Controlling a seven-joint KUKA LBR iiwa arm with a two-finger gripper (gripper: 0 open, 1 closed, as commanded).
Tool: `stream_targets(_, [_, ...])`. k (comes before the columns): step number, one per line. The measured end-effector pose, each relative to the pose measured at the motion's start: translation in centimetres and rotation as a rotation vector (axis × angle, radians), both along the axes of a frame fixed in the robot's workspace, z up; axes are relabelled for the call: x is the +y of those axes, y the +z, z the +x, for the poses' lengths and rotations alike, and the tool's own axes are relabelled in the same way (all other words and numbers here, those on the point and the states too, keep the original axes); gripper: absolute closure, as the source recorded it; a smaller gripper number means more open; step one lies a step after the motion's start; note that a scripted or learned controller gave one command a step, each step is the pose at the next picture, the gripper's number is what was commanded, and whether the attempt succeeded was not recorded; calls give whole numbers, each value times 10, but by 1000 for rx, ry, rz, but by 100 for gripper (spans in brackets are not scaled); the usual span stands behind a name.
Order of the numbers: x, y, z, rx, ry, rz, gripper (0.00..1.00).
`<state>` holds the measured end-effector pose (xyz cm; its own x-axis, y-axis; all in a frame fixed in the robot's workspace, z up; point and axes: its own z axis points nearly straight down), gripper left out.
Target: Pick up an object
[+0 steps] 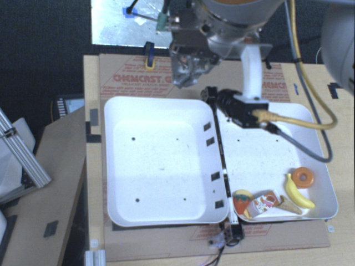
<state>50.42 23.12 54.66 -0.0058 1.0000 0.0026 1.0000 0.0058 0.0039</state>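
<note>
Objects for picking: 4 small items clustered in the near corner of the right bin [310,121]

A yellow banana [298,193] lies tilted against the near wall, with an orange ring-shaped piece [303,177] touching its upper end; beside it lie a tan cone-like piece [288,206], a small white-and-red packet [262,204] whose print is too small to read, and a round orange-red item [242,201] at the bin's near-left corner. The left bin [155,159] adjoins along a black hinge strip. The gripper [188,71] hangs past the bins' far edge, over brown cardboard [133,77] printed "CHEMCAST" in red; whether its jaws are open or shut cannot be told, and nothing is seen between them
</note>
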Motion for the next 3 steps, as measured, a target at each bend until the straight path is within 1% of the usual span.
stream_targets(1, [3, -186, 9, 17, -6, -9, 100])
stream_targets(2, [-40, -220, 48, 5, -8, -3, 100])
stream_targets(3, [-94, -367, 57, 17, -11, -9, 100])
